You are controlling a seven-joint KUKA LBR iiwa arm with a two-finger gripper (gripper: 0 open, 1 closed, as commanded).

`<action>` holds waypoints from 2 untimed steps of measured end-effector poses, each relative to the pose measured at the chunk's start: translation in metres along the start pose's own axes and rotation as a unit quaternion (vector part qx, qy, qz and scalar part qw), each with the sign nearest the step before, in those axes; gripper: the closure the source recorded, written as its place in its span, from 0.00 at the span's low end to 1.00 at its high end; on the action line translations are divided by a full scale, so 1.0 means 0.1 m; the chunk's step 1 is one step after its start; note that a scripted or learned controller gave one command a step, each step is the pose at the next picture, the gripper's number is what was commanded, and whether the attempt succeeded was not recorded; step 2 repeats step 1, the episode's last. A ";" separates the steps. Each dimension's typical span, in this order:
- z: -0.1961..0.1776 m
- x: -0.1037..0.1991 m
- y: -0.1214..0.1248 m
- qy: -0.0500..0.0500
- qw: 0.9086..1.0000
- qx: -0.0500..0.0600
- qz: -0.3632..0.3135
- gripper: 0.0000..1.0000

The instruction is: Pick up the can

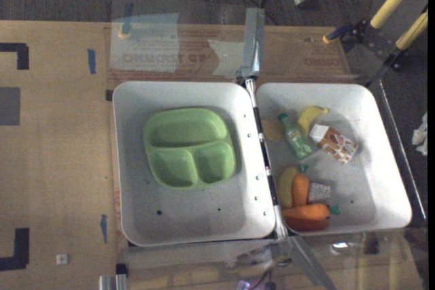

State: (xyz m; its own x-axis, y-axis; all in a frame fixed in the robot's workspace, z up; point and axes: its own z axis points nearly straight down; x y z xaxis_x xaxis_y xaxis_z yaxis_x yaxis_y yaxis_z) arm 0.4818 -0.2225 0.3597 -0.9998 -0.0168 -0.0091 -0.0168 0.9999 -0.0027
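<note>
Green divided plate point(189, 146) in left bin point(129, 166) — right bin point(380, 173): small grey item point(319, 191), possibly the can, at one o'clock of carrot point(306, 212).

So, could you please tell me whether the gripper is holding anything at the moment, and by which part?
Nothing is being held: the green bottle, carton and carrot lie free in the right bin.
</note>
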 end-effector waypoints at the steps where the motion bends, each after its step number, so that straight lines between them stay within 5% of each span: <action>1: 0.91 -0.02 0.01 0.002 0.999 -0.001 -0.055 1.00; 2: 0.91 -0.02 0.01 0.002 0.999 -0.001 -0.055 1.00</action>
